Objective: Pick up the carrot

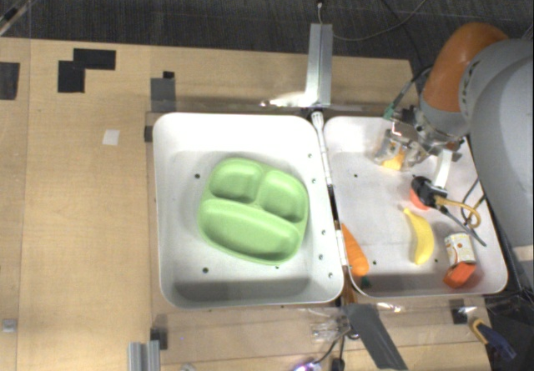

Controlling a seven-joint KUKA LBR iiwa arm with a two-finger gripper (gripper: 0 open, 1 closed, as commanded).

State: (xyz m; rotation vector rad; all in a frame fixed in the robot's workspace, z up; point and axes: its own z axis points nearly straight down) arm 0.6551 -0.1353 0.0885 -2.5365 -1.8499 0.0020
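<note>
The orange carrot lies against the left wall of the right bin, near its front corner, pointing toward the bin's far side. My gripper is low over the far part of the same bin, well away from the carrot. A small yellow thing sits right under it; whether it is gripped cannot be made out.
A yellow banana lies in the right bin's middle, with a small red piece just beyond it. An orange and white object sits at the front right corner. The left bin holds a green divided tray.
</note>
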